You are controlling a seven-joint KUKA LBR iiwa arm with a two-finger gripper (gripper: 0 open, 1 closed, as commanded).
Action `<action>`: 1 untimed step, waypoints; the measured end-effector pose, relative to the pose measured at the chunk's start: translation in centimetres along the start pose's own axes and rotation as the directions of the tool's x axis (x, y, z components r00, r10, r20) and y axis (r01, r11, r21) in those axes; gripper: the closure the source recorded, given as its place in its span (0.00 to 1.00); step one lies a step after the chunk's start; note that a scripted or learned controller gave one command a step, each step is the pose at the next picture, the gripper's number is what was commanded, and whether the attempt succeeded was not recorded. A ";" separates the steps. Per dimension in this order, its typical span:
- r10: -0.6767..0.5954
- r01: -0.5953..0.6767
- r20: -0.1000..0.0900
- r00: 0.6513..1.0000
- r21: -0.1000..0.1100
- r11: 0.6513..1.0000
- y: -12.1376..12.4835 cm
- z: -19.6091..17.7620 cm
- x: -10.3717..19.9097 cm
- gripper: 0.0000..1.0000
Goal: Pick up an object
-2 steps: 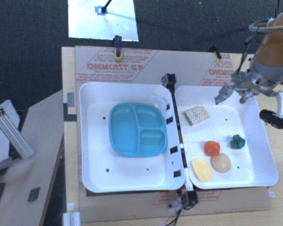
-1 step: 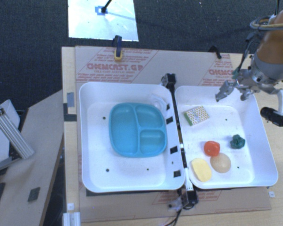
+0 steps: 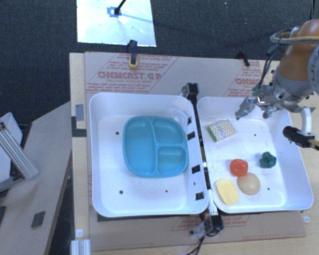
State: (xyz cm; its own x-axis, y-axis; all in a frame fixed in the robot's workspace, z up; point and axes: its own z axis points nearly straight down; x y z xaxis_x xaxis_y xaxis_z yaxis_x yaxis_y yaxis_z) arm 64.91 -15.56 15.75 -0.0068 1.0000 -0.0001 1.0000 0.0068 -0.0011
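text: "CHEMCAST GP" | on: protective sheet (image 3: 128, 74) under the bins | colour: red, repeated print

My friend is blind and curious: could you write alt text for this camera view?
A grey and orange robot arm reaches from the right, its gripper above the right bin, which holds a patterned block, a red ball, a green lump, a tan ball and a yellow piece. The left bin holds a blue tray.
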 end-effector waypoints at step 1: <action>0.004 -0.004 0.000 1.000 0.000 1.000 -0.6 4.4 0.2 0.00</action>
State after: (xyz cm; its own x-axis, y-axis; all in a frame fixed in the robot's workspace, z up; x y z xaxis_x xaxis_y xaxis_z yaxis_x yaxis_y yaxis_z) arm 64.25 -15.38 11.35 -0.0025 1.0000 -0.0002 1.0000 0.0025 -0.0011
